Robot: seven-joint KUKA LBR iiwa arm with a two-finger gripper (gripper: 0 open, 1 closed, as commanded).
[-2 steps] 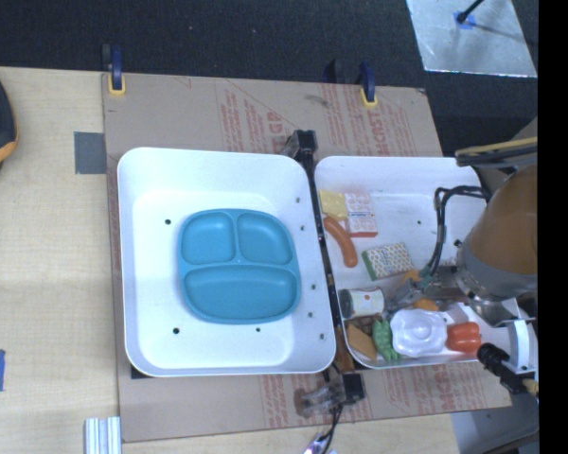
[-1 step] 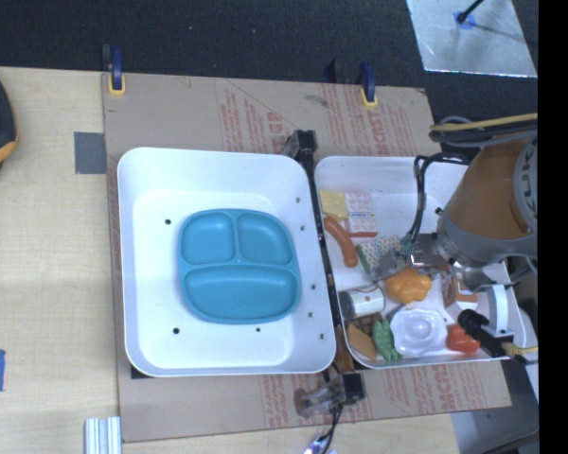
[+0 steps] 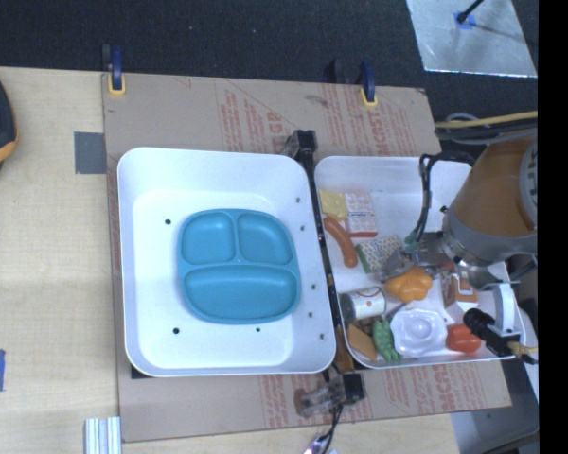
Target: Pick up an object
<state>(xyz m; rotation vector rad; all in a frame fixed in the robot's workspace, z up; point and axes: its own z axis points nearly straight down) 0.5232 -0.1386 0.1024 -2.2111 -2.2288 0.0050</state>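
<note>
Your tool (image 3: 434, 261) hangs over the right bin (image 3: 398, 168) – whether clenched or released you cannot tell – above the orange toy (image 3: 409, 285), likely light, smooth, rounded – take its middle.

In the bin nearest my arm lies a jumble: an orange lump (image 3: 409, 285), a red sausage (image 3: 340, 240), a green piece (image 3: 385, 340), a clear lid (image 3: 418, 331).
</note>
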